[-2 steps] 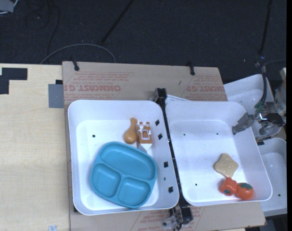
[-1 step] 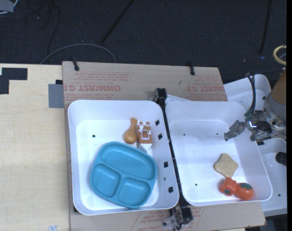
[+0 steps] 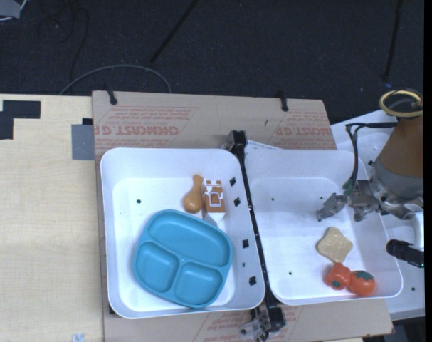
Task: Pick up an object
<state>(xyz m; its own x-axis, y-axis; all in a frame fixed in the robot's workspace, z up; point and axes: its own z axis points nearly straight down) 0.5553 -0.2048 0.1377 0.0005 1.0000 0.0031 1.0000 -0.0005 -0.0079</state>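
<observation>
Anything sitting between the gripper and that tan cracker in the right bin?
No. In the camera view, bare white bin floor separates the gripper from the cracker just below it.

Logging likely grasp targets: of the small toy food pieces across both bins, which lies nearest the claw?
The tan cracker-like piece in the right bin, just below the claw. The orange-red tomato-like toy lies farther toward the bin's corner; the drumstick sits in the left bin.

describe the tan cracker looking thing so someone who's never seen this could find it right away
Look in the right bin, toward its near right side. The tan cracker lies flat just below the tool and above the orange-red tomato toy. It is pale, flat and squarish, unlike its round red neighbour.
</observation>
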